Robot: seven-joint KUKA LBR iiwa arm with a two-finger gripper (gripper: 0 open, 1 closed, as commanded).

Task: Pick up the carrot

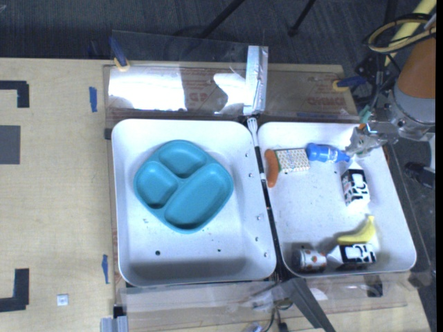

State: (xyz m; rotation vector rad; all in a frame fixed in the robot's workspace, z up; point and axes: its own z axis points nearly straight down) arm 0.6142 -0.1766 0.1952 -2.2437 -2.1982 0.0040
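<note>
Approach step. Carrot (271, 167) lies at right bin's (394, 206) far-left wall, untouched. Pincer (362, 139) hovers far right by blue bottle (324, 153); grip state unclear. Next: travel left, descend over carrot.

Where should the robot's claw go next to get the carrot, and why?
Probably leftward across the right bin. The gripper hangs by the blue bottle near the bin's far right corner, while the carrot lies against the left wall, beside the speckled sponge.

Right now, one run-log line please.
gripper: upper right bin, by blue bottle | carrot: left wall, not held | step: approach pending
</note>
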